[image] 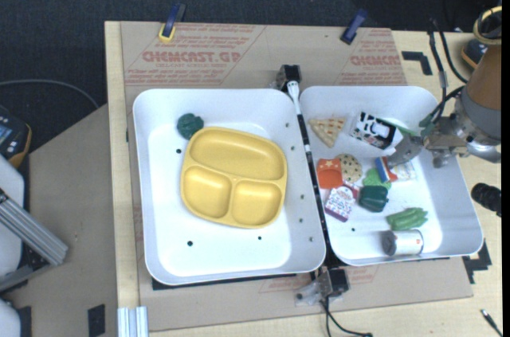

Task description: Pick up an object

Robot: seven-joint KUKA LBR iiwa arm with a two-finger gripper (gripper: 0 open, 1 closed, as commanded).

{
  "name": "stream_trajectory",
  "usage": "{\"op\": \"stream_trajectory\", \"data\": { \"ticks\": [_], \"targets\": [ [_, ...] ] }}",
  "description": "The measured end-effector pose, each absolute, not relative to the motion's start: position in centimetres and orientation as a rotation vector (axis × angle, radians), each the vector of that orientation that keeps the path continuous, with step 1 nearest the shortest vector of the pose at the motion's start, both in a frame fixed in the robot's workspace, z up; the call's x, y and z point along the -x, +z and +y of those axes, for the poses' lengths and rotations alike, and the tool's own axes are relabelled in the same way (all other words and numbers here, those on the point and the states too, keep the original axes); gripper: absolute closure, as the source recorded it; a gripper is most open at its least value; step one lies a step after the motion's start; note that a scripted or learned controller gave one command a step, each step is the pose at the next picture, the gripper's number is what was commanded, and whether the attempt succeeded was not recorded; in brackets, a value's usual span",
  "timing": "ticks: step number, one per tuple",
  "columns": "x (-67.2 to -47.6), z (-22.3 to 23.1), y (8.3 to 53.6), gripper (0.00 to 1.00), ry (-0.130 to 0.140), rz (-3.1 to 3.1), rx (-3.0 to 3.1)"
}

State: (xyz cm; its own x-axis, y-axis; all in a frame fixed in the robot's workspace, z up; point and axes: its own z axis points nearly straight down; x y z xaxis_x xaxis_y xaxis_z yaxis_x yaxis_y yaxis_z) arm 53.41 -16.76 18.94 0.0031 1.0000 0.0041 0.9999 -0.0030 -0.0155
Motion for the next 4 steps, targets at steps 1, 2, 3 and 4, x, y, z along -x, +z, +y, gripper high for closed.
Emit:
{"op": "stream_trajectory", "data": {
  "ticks": [1, 2, 3, 4],
  "targets": [
    [-53.7, -16.7, 19.7, 0.00, 0.000, -2.220, 2.220],
    [-53.5, -16.8, 13.3, 0.00, 0.006, -2.215, 2.216],
    [-53.5, -16.8, 8.3, 0.00, 0.000, -2.218, 2.221],
    [-53.8, -16.8, 9.8, 1.00, -0.007, -2.224, 2.228]
  ]
}}
